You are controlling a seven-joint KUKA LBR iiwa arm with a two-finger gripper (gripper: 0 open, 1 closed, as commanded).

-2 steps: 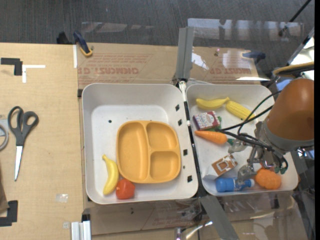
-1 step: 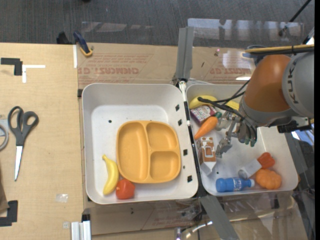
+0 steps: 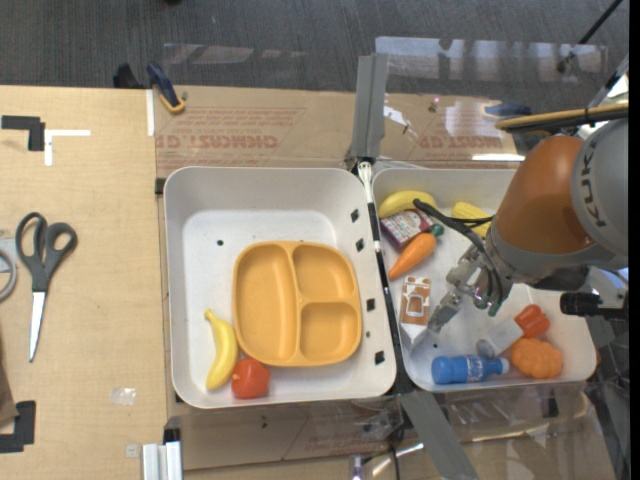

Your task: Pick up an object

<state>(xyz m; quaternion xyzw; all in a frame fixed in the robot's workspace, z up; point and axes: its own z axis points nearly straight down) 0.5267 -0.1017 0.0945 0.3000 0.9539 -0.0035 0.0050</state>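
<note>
My gripper hangs low in the right bin, pointing down and to the left. It is just right of a small white and orange box and above a blue bottle lying on its side. An orange carrot lies up-left of it. To its right are a small red-orange piece and a round orange fruit. Nothing shows in the gripper. The arm's orange band covers the bin's far right part.
At the right bin's back lie a yellow banana, a yellow piece and a dark red packet. The left bin holds a yellow divided plate, a banana and a red tomato. Scissors lie far left.
</note>
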